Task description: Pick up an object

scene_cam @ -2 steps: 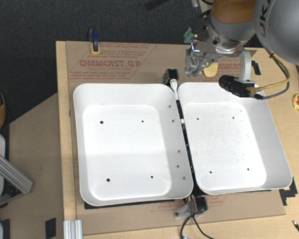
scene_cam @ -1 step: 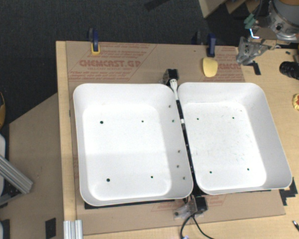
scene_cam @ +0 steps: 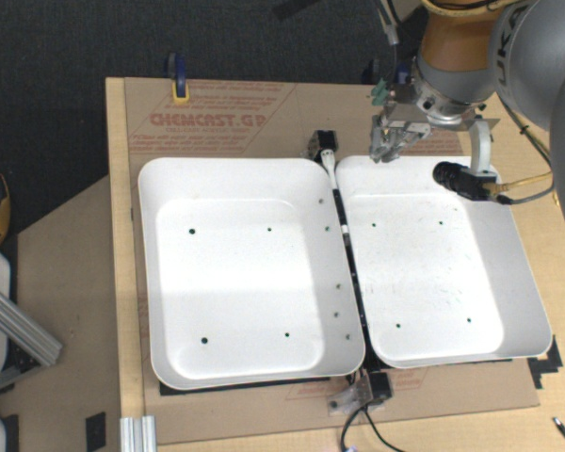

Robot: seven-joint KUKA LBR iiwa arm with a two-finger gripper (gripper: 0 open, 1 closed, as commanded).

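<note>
- Camera view: a brown board-topped table point(scene_cam: 226, 121) carries two shallow white plastic bins with edges touching, the 9 o'clock bin point(scene_cam: 235, 271) and the 3 o'clock bin point(scene_cam: 433, 271).
- The grey arm's metal two-finger gripper point(scene_cam: 388, 151) hangs at 1 o'clock, over the 11 o'clock corner rim of the 3 o'clock bin.
- How far the gripper is open, or whether it holds anything, cannot be told.
- The object to pick up cannot be made out here; both bin floors read as plain white with small dark dots.
- Its weight, stiffness, slipperiness and best grasp point therefore cannot be judged.
</note>
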